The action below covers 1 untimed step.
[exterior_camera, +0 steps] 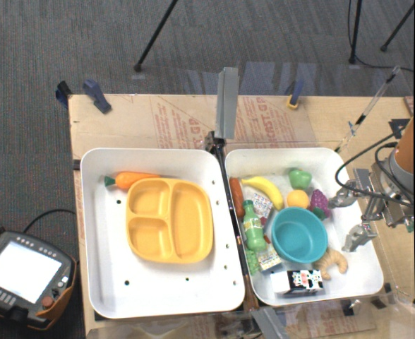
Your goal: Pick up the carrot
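Two shallow white bins sit side by side on the cardboard-topped table point(144, 122), which is the broadest thing here. The left bin point(101, 260) holds a yellow divided plate point(170, 219) lying flat near its middle, and the carrot point(131, 179) lies on its side just beyond the plate's far left corner, its orange body touching or nearly touching the plate rim and its green end pointing left. The right bin point(366, 263) is crowded: a teal bowl point(299, 235) stands upright near its centre, with a banana point(263, 188) beyond it, a green bottle point(253, 226) lying to its left, a purple bunch of grapes point(320, 202) and a small yellow fruit point(297, 199) behind it, a green pepper point(300, 179) farther back, and a black-and-white carton point(298, 281) at the near edge. At the right edge the arm point(405, 154) reaches in, and its gripper point(353, 219) hangs over the right side of the right bin, well apart from the carrot; the fingers point(354, 238) are spread wide with nothing between them.
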Motion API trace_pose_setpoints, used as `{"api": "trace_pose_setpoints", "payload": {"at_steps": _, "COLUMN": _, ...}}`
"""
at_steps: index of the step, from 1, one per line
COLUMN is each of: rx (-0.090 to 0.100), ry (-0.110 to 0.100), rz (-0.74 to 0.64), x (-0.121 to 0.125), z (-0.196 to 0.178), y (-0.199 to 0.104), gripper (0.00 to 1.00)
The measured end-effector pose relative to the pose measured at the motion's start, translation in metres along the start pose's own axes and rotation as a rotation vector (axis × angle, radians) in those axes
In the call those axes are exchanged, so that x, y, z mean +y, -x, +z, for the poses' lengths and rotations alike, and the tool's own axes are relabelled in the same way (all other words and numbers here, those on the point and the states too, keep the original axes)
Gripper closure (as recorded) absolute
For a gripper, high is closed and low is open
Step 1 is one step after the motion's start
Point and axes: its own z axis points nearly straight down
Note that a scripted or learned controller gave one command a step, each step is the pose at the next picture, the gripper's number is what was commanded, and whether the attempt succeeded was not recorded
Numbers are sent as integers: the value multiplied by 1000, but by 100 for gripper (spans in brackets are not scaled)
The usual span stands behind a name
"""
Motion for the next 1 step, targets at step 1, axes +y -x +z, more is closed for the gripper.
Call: {"api": "trace_pose_setpoints", "payload": {"at_steps": 1, "rx": 2, "ry": 1, "rz": -36, "x": 6, "z": 127, "y": -11, "gripper": 0}}
